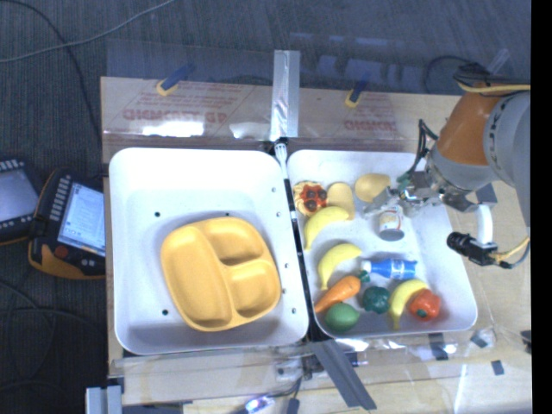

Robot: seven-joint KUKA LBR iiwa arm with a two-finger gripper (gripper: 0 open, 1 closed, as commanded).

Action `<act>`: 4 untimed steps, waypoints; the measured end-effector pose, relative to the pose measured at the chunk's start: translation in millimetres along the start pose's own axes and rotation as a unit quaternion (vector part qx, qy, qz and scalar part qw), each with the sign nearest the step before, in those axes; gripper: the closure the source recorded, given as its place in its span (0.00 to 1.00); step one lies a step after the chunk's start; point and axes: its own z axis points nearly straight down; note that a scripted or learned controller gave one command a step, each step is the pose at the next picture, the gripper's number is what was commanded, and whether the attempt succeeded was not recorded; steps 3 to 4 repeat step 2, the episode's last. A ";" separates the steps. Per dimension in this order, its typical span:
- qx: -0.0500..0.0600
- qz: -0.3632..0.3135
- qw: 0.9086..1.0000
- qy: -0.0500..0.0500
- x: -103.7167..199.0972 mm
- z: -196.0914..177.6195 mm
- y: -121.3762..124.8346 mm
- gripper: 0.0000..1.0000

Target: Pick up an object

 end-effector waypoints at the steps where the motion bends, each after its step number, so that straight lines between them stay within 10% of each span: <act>1: 0.000 0.001 1.000 -0.002 -2.8 -8.0 -1.2 1.00; 2: 0.008 0.031 0.999 -0.002 34.4 -107.6 -55.4 1.00; 4: 0.008 0.031 0.999 -0.002 34.4 -107.6 -55.4 1.00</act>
